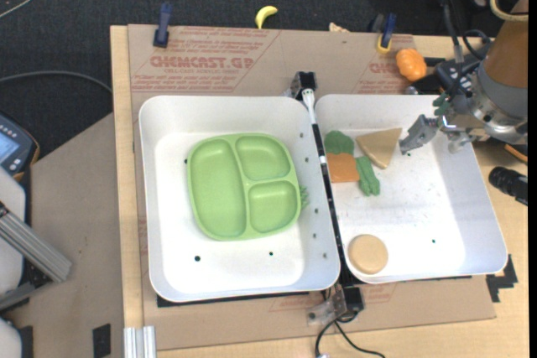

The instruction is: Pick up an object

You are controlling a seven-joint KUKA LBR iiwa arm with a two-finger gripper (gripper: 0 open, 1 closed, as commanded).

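Gripper (pixel 417 134) low over right white bin (pixel 470 205), beside tan wedge-shaped block (pixel 382 147), likely lining up a grasp; its grip state can't be told.

Number of views: one, the camera view.
Position: fixed above the bench (pixel 210 54), off its near edge.
Direction: looks down at a slant, so the bench's far edge lies toward the top.
Nearness: far enough to take in the left bin (pixel 159 180) and the right bin (pixel 466 205) whole, side by side, with brown board on every side.
Surroundings caught: dark floor across the top and left.
Arm's side: the arm (pixel 503 71) enters from the right edge, above the right bin's far corner.
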